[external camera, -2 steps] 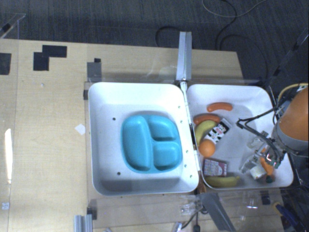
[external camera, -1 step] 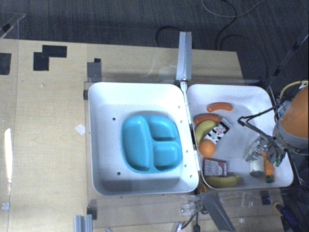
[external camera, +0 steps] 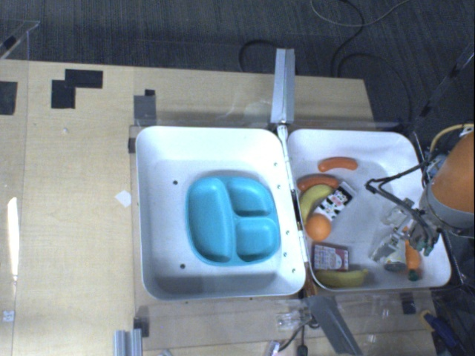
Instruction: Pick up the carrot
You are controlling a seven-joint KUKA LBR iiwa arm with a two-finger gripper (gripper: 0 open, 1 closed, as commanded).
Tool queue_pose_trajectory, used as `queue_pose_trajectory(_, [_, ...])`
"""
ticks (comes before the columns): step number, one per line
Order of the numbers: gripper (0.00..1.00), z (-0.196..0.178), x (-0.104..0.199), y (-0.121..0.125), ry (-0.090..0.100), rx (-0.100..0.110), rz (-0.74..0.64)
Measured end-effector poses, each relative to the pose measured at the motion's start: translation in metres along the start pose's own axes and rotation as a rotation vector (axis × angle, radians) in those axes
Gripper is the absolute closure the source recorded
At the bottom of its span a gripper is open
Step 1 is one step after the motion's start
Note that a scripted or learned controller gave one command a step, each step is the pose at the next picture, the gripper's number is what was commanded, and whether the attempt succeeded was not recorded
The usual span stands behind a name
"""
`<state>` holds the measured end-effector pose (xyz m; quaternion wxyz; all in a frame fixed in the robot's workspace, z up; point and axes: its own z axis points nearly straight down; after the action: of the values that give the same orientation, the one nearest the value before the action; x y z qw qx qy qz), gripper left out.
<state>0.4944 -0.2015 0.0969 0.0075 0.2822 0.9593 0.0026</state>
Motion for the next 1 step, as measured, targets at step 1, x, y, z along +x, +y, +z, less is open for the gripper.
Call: queue_pose_trajectory(1, [0.00, 0.0100, -0.0341, 0.0265, 0.009, 0.006, -0.256])
